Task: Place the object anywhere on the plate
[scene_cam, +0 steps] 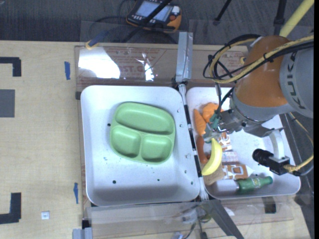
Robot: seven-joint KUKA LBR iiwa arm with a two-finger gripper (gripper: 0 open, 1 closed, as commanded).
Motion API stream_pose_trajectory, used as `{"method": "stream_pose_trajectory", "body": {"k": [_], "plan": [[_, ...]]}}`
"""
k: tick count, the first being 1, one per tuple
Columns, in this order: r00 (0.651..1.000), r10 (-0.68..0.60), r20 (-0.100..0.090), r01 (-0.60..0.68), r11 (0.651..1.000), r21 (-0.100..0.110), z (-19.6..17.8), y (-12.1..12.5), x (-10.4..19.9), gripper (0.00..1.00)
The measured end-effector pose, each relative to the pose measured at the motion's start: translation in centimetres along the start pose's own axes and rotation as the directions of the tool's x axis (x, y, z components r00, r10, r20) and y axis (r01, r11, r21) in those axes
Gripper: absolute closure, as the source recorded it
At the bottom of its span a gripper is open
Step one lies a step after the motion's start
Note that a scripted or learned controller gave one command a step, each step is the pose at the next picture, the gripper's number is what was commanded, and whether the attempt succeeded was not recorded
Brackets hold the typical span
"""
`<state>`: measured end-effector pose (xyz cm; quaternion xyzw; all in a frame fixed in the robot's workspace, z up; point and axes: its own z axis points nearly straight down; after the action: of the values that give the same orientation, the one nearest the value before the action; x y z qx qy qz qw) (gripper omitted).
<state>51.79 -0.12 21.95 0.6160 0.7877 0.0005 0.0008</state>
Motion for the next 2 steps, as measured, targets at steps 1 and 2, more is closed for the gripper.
{"method": "stream_pose_trajectory", "body": {"k": [1,2], "plan": [[0.928,-0.373,0.001,0.373,0.928,-0.002,-0.9,5.0,8.1,1.0],[0.909,-0.417,0.0,0.417,0.909,-0.002,-2.2,8.5,12.7,1.0]]}}
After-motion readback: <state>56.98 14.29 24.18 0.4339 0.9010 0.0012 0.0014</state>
